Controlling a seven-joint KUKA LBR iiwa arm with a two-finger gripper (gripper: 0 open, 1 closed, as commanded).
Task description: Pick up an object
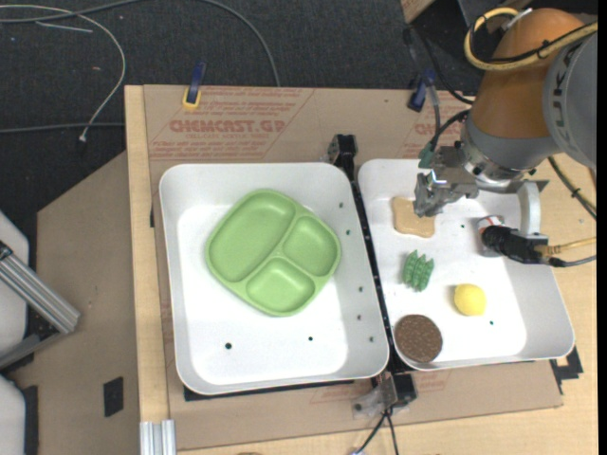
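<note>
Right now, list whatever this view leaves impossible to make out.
- Pincer: open or shut unclear; the wrist hides its tips, camera view.
- Tan flat piece: upper part covered by the pincer; contact unclear.
- Green spiky item: too small to identify.
- Arm: cut by the right edge.

Two white bins: the left bin (190, 349) carries a light green divided plate (273, 251), plain and unpatterned. The right bin (531, 335) shows a pale tan flat piece (412, 221), a dark green bumpy piece (417, 270), a bright yellow ball (469, 300) and a brown speckled disc (417, 337) with a darker rim. The gripper (432, 192) is grey metal, under the arm's orange band (517, 74) with a yellow cable (486, 27) looped round it. The counter (142, 254) is brown cardboard with faded red lettering; blue clips (195, 81) sit at its top edge. The floor (66, 93) is dark grey carpet with pale cables.
</note>
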